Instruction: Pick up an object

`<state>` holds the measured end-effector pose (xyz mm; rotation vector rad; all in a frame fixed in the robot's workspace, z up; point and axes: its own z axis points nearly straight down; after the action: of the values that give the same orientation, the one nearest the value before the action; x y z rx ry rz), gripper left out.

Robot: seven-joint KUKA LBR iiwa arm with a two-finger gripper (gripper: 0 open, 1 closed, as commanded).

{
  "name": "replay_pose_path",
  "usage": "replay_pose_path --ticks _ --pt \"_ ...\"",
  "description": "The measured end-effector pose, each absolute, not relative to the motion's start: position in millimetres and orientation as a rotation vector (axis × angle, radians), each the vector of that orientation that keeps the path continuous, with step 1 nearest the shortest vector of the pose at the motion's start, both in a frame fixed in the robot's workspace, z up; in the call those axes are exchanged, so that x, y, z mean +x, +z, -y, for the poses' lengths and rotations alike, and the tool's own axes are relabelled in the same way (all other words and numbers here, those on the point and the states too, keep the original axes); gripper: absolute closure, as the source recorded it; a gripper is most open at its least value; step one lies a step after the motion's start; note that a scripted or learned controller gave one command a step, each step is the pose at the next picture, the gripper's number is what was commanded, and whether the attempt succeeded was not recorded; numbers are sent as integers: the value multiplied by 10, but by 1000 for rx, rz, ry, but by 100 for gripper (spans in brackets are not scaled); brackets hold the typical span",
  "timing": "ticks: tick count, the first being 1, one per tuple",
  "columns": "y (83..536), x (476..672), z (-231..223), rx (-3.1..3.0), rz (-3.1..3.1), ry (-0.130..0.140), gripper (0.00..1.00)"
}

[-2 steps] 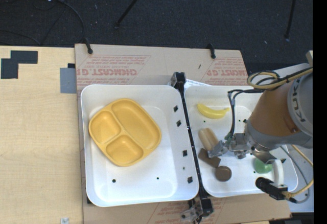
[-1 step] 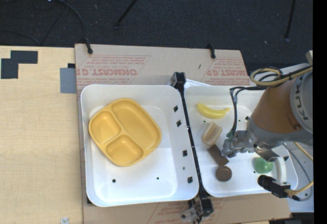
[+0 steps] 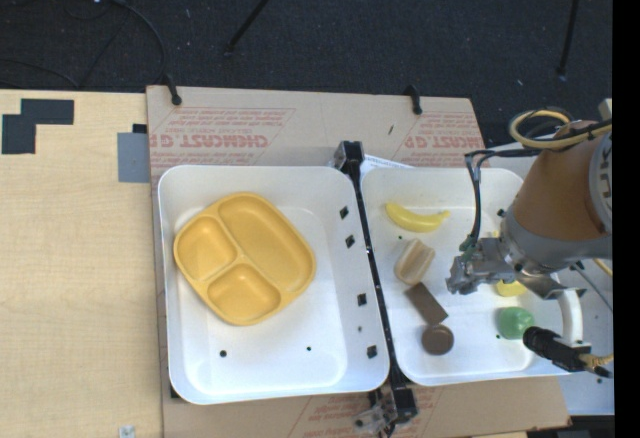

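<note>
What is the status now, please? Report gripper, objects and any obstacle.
Gripper low in right bin, nothing seen held. Tan block and brown block close beside it. Banana apart.

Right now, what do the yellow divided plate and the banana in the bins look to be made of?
The yellow three-compartment plate in the left white bin looks like moulded plastic: one even colour, smooth rounded ridges, a soft sheen. The small yellow banana in the right white bin also seems plastic, probably a toy: flat uniform yellow, no spots or brown tips, though it is too small to tell for sure.
</note>
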<state>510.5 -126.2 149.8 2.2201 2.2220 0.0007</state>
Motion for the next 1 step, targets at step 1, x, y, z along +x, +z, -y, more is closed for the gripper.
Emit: replay_pose_path --ticks 1 --pt "2114 5090 1314 2218 -2221 3 100"
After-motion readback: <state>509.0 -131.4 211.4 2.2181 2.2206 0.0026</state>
